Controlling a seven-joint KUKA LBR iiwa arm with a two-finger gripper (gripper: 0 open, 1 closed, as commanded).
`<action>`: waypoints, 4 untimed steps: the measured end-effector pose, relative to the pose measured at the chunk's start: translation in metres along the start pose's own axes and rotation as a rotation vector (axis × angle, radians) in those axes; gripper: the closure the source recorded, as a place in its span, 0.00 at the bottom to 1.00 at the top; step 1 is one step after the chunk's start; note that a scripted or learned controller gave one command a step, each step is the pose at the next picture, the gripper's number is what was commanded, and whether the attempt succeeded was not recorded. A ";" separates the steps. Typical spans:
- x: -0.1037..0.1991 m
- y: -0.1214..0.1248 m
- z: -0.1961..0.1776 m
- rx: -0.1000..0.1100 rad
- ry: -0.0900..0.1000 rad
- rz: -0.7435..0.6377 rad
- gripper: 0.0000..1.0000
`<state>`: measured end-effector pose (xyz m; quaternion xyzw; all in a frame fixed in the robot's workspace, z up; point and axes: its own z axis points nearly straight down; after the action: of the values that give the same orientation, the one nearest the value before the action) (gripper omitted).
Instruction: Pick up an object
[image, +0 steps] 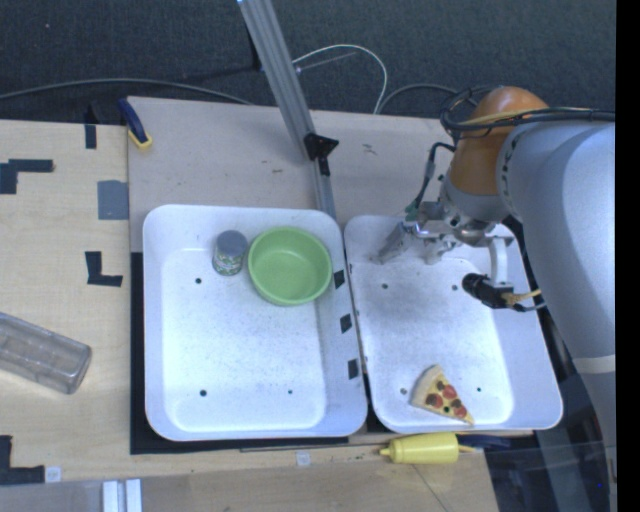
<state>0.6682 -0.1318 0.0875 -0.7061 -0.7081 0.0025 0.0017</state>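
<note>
Well, pizza slice (441, 394) tip toward upper-left.

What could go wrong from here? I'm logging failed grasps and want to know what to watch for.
1. The gripper sits over the far end of the right bin, while that bin's pizza slice toy lies near its front edge, so a straight descent would likely close on nothing.
2. The slice lies flat, so fingers may slide over it.
3. In the left bin, the small can stands right beside the green bowl; grasping one could knock the other.
</note>
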 end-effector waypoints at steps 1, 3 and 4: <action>0.001 0.001 -0.012 -0.003 -0.001 -0.002 1.00; 0.009 0.003 -0.139 -0.012 0.000 0.001 1.00; 0.009 0.004 -0.193 -0.011 0.000 0.001 1.00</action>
<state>0.6732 -0.1223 0.2802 -0.7064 -0.7078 -0.0015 -0.0021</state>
